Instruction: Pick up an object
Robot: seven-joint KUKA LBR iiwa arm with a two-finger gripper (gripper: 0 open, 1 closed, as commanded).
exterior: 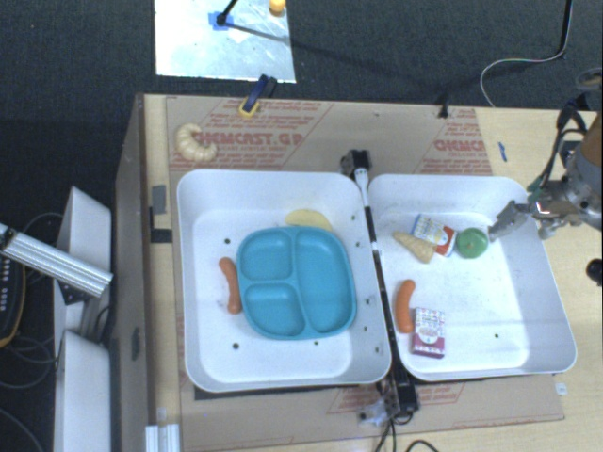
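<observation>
The gripper (502, 222) reached in over the right edge of the right bin (542, 323), its tip just beside a green ball (473, 243); whether it was apart or together could not be told, and nothing showed between its fingers. The green ball lay near the bin's far edge, touching a small white carton (434, 231) and close to a pale wedge (415, 246). Toward the bin's near left corner lay an orange sausage (405, 305), with a red and white box (429, 332) just beside it.

In the left bin (203, 243) a blue divided tray (296, 282) sat in the middle. A second orange sausage (230, 284) lay by the tray's left edge, and a yellow piece (308, 218) peeked from behind the tray's far edge. On the bench (405, 130) beyond the left bin's far left corner lay a pale curled object (195, 140).
</observation>
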